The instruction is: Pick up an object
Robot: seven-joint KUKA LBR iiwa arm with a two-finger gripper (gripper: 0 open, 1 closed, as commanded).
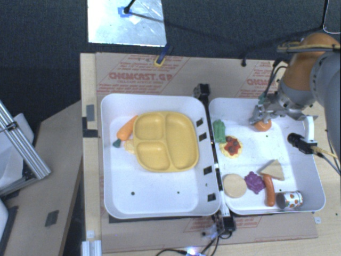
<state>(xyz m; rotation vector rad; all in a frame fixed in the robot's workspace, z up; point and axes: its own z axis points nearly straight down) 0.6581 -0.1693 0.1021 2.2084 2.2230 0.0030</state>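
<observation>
Table: brown printed sheet over a pale table (138,73), dark carpet behind, a shiny square panel (127,15) at the far side.
Bins: two shallow white plastic trays, left bin (114,196) and right bin (250,152), touching along a black-clipped seam.
Arm: grey with an orange band (314,63), reaching in from the right over the right bin's far corner.
End effector (262,117): low over the far part of the right bin; I cannot tell whether it is apart, together or clamped on anything.
Orange piece (262,125): small, rounded, smooth; right at the tip of the end effector, its near edge peeking out beneath, on the bin floor as far as I can see.
Right bin, other things: green ridged piece (219,130) by the seam, flat red-and-yellow pizza (232,146) beside it, tan disc (234,185), knobbly purple grapes (254,182), pale wedge (273,169), orange sausage (269,190), spotted can (290,199) on its side at the near edge; all well apart from the end effector.
Left bin: glossy yellow plate (162,141) with three compartments, a carrot (127,128) leaning against its left rim.
</observation>
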